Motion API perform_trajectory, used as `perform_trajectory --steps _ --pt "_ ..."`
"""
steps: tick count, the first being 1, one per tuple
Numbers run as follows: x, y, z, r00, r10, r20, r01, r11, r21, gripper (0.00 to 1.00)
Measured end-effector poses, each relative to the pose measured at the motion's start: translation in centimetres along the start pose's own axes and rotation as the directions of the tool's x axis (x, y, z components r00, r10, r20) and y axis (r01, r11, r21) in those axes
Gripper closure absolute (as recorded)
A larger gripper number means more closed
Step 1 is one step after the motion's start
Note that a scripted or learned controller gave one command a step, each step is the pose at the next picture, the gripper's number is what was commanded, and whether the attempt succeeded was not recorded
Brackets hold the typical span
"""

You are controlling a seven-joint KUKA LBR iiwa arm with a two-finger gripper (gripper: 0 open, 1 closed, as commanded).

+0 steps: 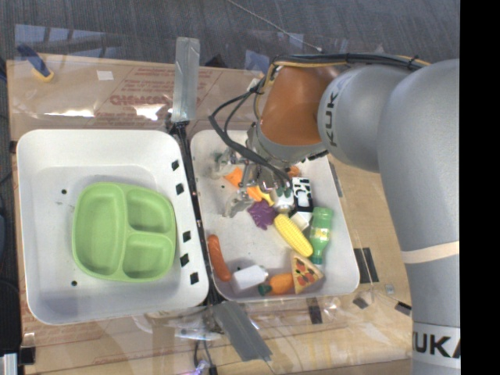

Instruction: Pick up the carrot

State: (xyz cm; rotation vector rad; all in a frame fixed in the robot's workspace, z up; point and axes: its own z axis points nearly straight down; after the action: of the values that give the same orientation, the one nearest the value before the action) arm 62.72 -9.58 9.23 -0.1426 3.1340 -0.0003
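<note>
On the table, the left bin [31,209] holds a green divided plate [123,230] near its middle. In the right bin [205,151], a red sausage [218,258] lies along the left wall. At the near edge sit a white block [250,276] and, just beside it, the carrot [279,284], orange with a green tip, touching a pizza slice [307,273]. Further in lie a purple piece [262,213], a corn cob [294,234] and a green bottle [320,232].

The hand [251,184] is low over the far half of that bin, above an orange piece, well apart from the carrot; whether it is wide or narrow I cannot tell. This looks like the approach step. Next, I judge, the hand must shift to the near edge and descend between block and pizza.
</note>
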Motion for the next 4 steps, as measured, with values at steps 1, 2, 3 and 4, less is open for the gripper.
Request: perform_trajectory --steps 1,2,3,4 --pt "-0.2 0.1 -1.2 1.000 -0.007 0.008 0.007 1.000 0.002 1.00" --pt "2.1 -1.9 -16.8 0.978 -0.209 0.008 0.209 0.978 0.006 1.00" --pt "-0.1 -6.7 -24.1 0.929 -0.370 0.002 0.370 0.929 0.004 1.00" --pt "-2.1 -11.6 -25.1 0.863 -0.505 0.000 0.505 0.863 0.001 1.00"
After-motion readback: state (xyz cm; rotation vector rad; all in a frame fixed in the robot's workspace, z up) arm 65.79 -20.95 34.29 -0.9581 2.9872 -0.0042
